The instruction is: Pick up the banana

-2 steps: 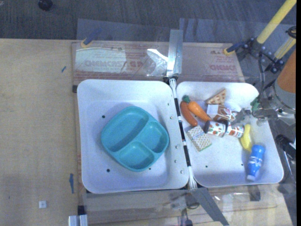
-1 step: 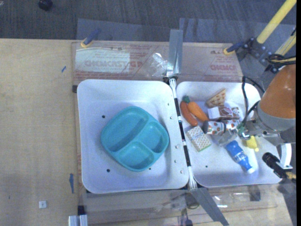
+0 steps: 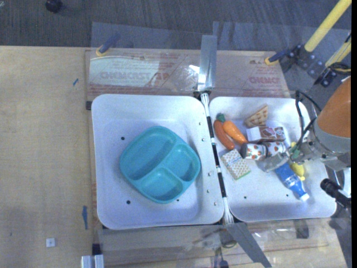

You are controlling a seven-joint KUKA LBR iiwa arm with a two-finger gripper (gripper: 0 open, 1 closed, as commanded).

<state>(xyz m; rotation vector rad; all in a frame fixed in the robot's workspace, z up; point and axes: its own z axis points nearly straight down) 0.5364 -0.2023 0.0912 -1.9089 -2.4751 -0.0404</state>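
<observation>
The grey arm (image 3: 334,121) with its orange band enters from the right and bends down over the right-hand bin (image 3: 268,202), its wrist low above that bin's right part. The gripper (image 3: 294,152) sits among dark cables at the arm's lower end; whether it is apart or together cannot be told.

Well away from the gripper, across the divider, the left bin (image 3: 111,121) holds a teal divided plate (image 3: 160,164) lying flat near its middle. The right bin carries a cluster of things on the far side of the gripper from the arm: an orange carrot (image 3: 230,133) with a green top, a tan wedge (image 3: 257,116), a small checked block (image 3: 236,164), and red-and-white packets (image 3: 266,141) closest to the gripper. A blue tube (image 3: 291,180) lies slanted just below the gripper.

The banana (image 3: 297,168) shows as a small yellow patch immediately beneath the gripper, beside the blue tube's upper end, mostly hidden by the gripper. No grip on it can be made out.
</observation>
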